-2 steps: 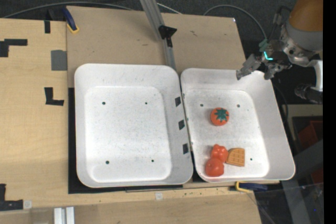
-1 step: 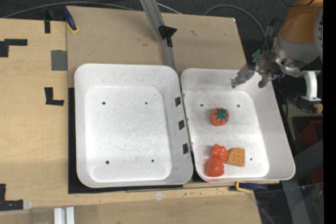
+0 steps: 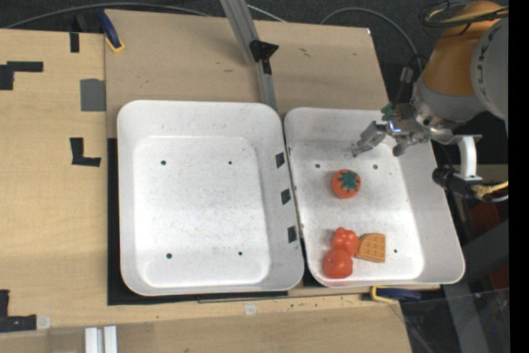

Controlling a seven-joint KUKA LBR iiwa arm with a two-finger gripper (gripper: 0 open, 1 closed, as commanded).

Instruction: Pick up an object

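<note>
Red pepper (image 3: 339, 254) — waffle (image 3: 371, 248) beside

A light wooden bench (image 3: 207, 54) fills most of the frame, running from the left edge to right of centre. Two shallow white bins sit side by side on it, touching along their inner edges: the left bin (image 3: 132, 178) at centre, the right bin (image 3: 430, 252) toward the lower right. Black tape marks (image 3: 78, 151) and a grey patch (image 3: 92, 94) lie on the bench at the left. A blue and yellow clamp (image 3: 111, 32) sits at its upper left edge.
</note>
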